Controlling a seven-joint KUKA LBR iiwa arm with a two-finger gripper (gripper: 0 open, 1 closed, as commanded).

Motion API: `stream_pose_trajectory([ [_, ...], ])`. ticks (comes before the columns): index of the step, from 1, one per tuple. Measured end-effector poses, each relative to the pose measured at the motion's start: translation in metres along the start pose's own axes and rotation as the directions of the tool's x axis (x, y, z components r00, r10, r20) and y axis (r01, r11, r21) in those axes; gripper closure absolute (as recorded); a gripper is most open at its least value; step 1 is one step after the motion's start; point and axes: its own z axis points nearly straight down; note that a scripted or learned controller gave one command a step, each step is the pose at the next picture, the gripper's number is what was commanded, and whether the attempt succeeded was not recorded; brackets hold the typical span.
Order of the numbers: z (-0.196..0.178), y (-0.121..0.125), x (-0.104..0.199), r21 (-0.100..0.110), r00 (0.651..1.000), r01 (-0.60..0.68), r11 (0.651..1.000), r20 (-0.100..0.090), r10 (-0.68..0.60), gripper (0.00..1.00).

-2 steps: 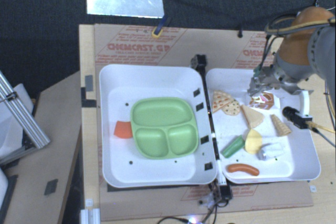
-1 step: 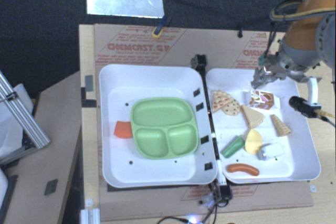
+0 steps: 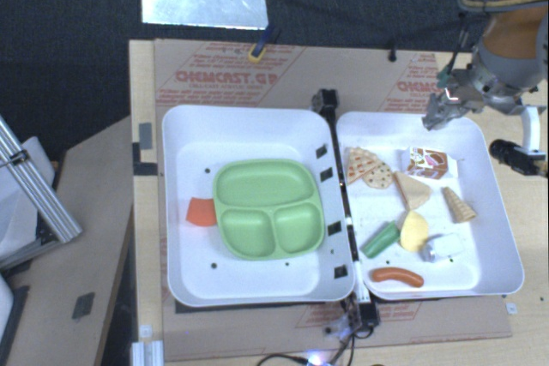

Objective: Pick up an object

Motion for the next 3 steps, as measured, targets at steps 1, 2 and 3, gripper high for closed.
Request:
stream_pose_trajectory([
  [1,-0.007,-0.035,0.046,0.007,1.000,0.002,1.000,-0.003,-0.002,1.00],
  [2,0.003,-0.071,0.092,0.010,1.000,0.002,1.000,-0.003,-0.002,1.00],
  [3,0.012,-0.088,0.126,0.009,1.000,0.002,1.000,-0.003,-0.002,1.00],
])
